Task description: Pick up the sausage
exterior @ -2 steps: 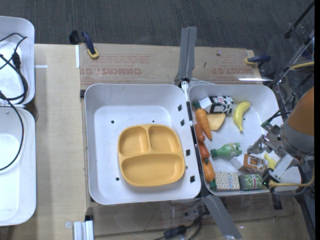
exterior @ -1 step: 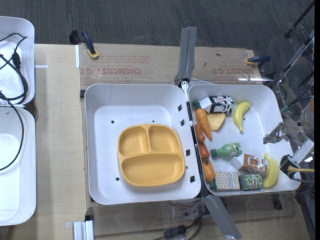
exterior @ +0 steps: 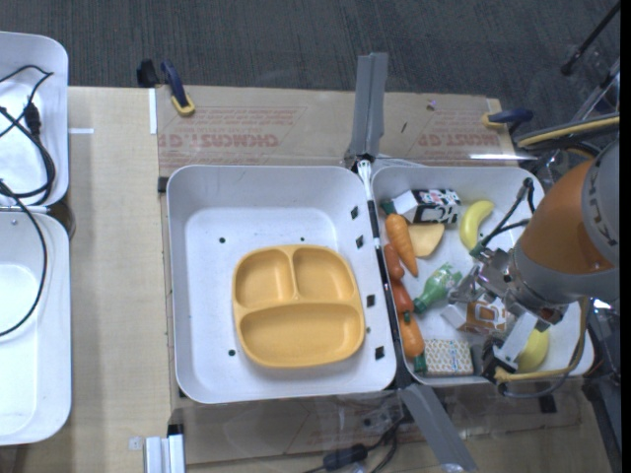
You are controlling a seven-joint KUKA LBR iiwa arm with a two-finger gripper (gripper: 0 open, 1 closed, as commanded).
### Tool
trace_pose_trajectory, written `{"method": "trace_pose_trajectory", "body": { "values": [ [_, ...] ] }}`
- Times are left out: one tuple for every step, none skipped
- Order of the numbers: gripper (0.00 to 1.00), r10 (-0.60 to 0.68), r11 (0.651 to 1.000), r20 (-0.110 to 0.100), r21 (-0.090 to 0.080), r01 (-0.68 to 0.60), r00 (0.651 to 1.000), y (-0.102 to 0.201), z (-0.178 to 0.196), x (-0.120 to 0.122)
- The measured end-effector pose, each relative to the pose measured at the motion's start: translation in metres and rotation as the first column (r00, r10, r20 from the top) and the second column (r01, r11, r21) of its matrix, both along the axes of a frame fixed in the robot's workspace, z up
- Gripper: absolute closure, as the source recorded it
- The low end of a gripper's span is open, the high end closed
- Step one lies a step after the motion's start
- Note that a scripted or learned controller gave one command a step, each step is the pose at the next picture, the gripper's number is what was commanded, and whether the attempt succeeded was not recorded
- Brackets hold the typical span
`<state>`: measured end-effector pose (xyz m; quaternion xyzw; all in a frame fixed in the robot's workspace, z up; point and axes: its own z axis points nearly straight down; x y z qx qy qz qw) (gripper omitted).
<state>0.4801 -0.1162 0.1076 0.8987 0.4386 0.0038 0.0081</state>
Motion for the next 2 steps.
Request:
{"method": "trace_pose_trajectory", "body": {
  "values": [
    [1.00,0.011,1.000,0.015,0.012,-0.012,1.000,0.008,0.013,0.008],
    [1.00,0.503,0.864,-0.016,0.012,-0.503,0.864,0.010,0.085,-0.002]
  ]
}}
